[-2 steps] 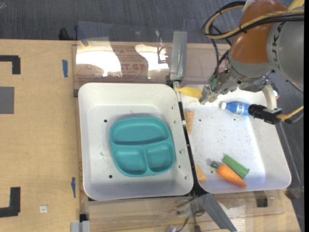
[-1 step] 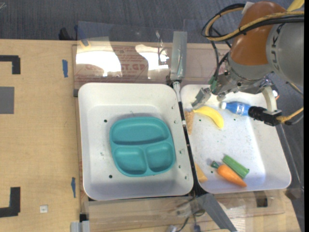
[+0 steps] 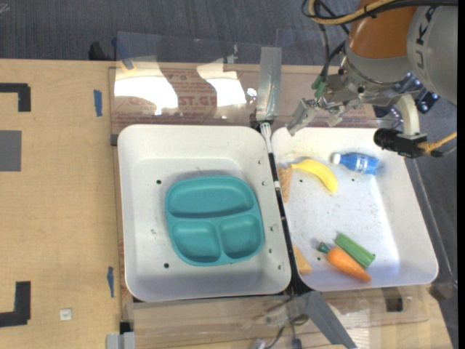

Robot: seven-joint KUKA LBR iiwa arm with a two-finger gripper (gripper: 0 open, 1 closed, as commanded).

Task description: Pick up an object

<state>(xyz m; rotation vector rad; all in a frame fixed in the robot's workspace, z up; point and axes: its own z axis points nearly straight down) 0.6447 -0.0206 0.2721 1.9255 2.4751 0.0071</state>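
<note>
- The hand (image 3: 314,112) hangs at the upper right of the frame, above the far edge of the right bin (image 3: 407,217); its metal parts are small and tangled with cables, so whether it is open or closed cannot be told, and nothing shows between its tips.
- The arm (image 3: 389,27) above it is rounded, with a glossy orange band and a grey shell.
- The right bin is shallow, white and smooth, with fine dark specks on its floor.
- A curved yellow banana (image 3: 318,173) lies near the bin's upper left.
- A small blue bottle (image 3: 358,163), lying on its side, sits just right of the banana.
- An orange carrot (image 3: 346,262), tapered, rests at the bin's lower middle, touching a green oblong block (image 3: 354,248) just above it.
- The left bin (image 3: 138,195) holds a teal plate (image 3: 213,219), matte and rounded, divided into three compartments.
- The table (image 3: 51,195) is pale, board-like, with black marks at the left.
</note>
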